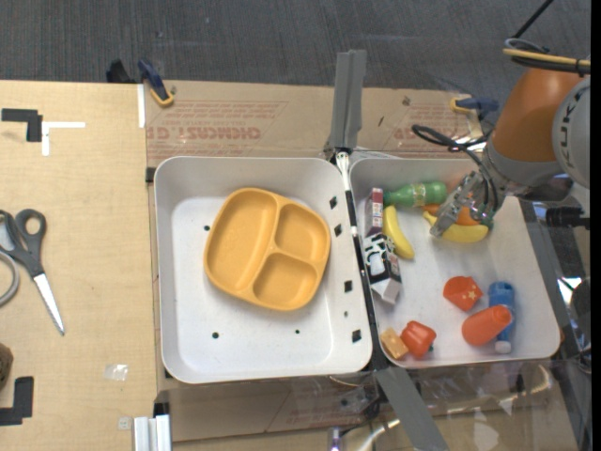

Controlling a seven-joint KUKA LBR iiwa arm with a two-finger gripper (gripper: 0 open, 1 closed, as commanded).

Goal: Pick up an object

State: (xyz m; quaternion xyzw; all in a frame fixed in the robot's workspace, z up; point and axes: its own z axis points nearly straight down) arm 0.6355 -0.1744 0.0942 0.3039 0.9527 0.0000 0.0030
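The gripper (460, 214) hangs low in the right bin (535, 280), right over a yellow toy (467, 232) near the back. The toy lies just under it, long side pointing left to right (I cannot tell how the gripper is set). A banana (398, 232) lies further left
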